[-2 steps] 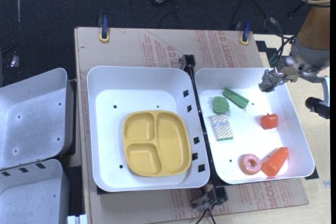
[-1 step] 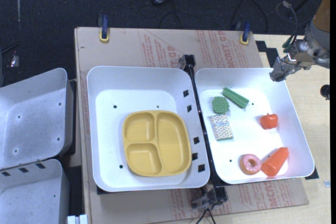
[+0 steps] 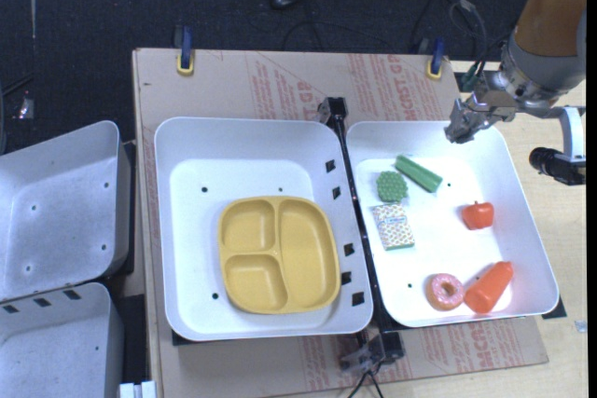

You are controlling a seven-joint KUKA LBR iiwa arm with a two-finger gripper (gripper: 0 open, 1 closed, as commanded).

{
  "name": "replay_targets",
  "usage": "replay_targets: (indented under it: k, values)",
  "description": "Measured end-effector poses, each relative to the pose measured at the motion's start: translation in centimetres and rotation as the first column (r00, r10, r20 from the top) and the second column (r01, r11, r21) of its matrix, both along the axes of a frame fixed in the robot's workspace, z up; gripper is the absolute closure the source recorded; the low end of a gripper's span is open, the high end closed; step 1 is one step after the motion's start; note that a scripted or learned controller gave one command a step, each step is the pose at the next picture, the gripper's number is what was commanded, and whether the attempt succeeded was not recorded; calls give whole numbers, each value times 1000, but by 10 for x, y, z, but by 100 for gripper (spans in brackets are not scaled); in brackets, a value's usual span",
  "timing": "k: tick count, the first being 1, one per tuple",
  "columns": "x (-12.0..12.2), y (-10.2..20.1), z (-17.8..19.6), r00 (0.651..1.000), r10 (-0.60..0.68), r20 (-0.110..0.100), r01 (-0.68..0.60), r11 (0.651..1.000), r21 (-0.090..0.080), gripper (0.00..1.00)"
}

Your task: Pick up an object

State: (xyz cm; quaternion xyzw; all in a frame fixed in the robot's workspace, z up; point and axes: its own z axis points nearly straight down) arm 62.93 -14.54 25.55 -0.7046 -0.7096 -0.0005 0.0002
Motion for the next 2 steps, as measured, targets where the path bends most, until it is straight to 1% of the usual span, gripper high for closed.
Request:
replay_targets:
  k: [1, 2]
  values:
    - [4, 44, -8, 1000, 0, -1, 0, 1000, 0, 100]
    - [13, 104, -5, 1000, 1, 1, -1, 1000, 0, 100]
